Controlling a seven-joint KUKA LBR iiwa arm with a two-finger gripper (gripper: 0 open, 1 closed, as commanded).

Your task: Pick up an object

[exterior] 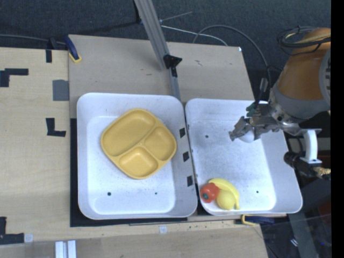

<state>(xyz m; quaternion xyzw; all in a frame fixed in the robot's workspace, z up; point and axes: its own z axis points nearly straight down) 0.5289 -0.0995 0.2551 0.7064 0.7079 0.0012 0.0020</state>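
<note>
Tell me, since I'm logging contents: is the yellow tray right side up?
Right side up: the yellow tray shows three open compartments facing upward.

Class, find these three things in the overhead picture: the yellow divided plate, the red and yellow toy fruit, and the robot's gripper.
yellow divided plate (138, 143): camera view, centre where the dividers meet.
red and yellow toy fruit (220, 193): camera view, middle of the cluster.
gripper (236, 134): camera view, at its fingertips.

Divided tray (138, 143): yellow plastic, smooth, matt. Bins (88, 144): white plastic, faintly speckled. Bench (32, 160): pale wood, matt
</note>
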